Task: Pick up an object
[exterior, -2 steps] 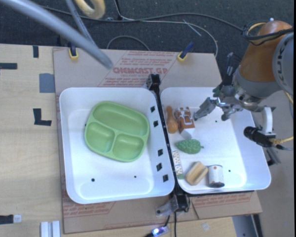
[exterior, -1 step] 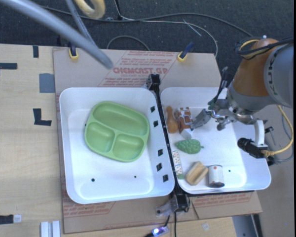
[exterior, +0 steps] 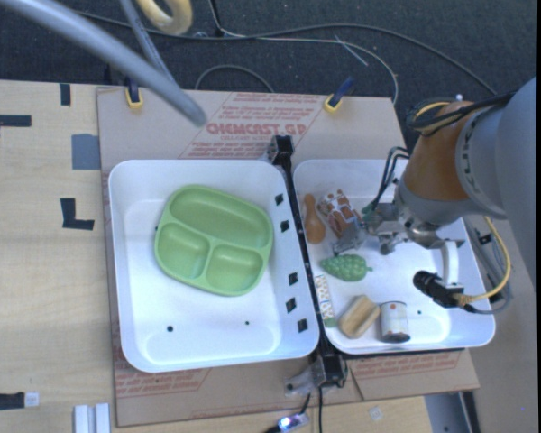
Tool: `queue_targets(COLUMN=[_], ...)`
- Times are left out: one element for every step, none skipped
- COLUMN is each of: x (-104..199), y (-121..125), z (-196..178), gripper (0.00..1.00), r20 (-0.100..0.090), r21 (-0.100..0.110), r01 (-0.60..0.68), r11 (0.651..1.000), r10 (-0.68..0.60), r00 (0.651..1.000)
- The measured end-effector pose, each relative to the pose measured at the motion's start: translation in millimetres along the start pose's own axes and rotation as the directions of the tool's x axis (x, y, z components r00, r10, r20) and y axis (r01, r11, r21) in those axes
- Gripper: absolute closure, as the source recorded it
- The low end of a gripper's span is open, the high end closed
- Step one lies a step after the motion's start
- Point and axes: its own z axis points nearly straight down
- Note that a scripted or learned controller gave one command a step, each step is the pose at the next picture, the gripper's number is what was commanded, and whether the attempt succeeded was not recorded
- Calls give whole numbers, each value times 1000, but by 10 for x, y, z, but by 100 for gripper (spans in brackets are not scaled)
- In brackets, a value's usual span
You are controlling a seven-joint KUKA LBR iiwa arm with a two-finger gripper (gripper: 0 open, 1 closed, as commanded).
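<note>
The right bin (exterior: 464,332) holds several small objects. A brown carrot-like piece (exterior: 313,219) lies by the divider, with a red-and-white striped item (exterior: 340,206) just right of it. Below them sit a green leafy toy (exterior: 345,266), a tan bread roll (exterior: 358,316), a small can (exterior: 395,321) and a patterned strip (exterior: 322,296). My gripper (exterior: 352,234) is low in this bin, between the striped item and the green toy, close to both. I see nothing clearly held in it.
The left bin (exterior: 135,242) holds a green divided plate (exterior: 215,240). A black clip divider (exterior: 293,242) separates the bins. The arm's orange band (exterior: 437,165) and a black cable (exterior: 442,291) hang over the right bin's right half.
</note>
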Motion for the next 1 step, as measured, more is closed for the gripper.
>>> queue_targets(x=[13], y=[9], z=[-132], gripper=[100], r20=[-1], r21=[-3], r01=[2], r11=[1000], r10=[-2], r00=[1000])
